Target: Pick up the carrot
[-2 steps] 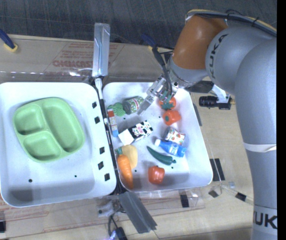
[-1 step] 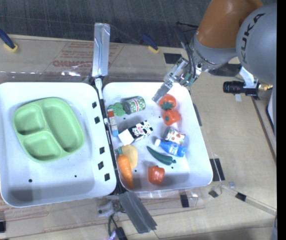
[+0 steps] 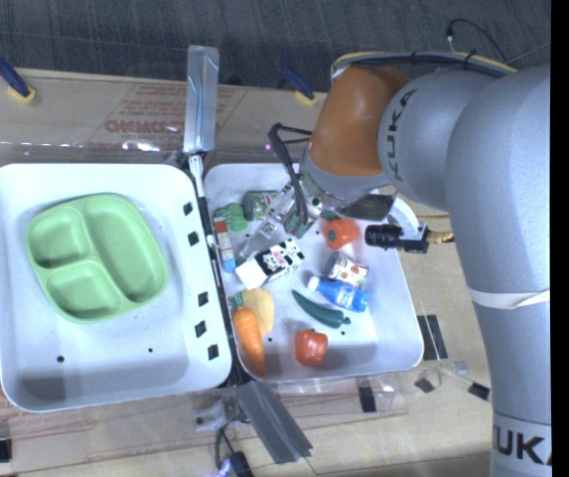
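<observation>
Arm: one grey KUKA arm [image 3: 483, 197], nearest the camera, large at the right side of the view; its orange band [image 3: 358, 117] sits above the wrist, and the wrist tips down and leftward over the upper part of the right bin.
Gripper: one, the gripper [image 3: 282, 217] low over the upper-left clutter of the right bin; whether it is released or clenched cannot be told, and nothing can be seen held in it.
Bins: two shallow white plastic bins side by side on the tabletop [image 3: 115, 107], the left bin [image 3: 26, 366] and the right bin [image 3: 403, 336], meeting at a dark divider.
Carrot: one orange tapered carrot [image 3: 248, 334], lying in the lower-left corner of the right bin, close against the left wall, just below a pale yellow rounded item [image 3: 258, 304] that touches it.
Tray: one light green plastic tray with three compartments [image 3: 95, 254], in the left bin.
Red items: two, a red tomato-like piece [image 3: 342, 233] near the gripper and a red pepper-like piece [image 3: 311, 347] near the front wall, right of the carrot.
Other items, right bin: one dark green long vegetable [image 3: 319, 311]; one blue bottle-like item [image 3: 344, 294]; one white block with coloured spots [image 3: 282, 256].
</observation>
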You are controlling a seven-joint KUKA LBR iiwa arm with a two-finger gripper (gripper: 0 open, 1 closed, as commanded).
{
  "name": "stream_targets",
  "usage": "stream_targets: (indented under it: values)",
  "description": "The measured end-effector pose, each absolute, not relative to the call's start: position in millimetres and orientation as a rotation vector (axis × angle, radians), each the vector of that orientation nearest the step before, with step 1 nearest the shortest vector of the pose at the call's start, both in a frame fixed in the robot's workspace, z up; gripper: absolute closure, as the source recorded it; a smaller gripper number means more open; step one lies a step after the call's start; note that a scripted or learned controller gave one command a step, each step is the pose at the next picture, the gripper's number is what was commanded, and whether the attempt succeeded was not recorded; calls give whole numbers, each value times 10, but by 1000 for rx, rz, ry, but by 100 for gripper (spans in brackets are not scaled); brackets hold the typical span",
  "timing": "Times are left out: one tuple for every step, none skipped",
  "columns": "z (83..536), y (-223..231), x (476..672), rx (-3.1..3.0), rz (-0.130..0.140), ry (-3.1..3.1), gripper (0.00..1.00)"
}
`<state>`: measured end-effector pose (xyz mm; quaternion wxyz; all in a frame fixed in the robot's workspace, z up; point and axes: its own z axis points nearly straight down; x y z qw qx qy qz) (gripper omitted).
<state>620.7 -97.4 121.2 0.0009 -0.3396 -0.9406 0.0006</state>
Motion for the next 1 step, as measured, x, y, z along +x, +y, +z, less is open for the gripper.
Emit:
stream_targets:
  values:
    - [2108, -1998, 6505, -944, 3, -3002, 0]
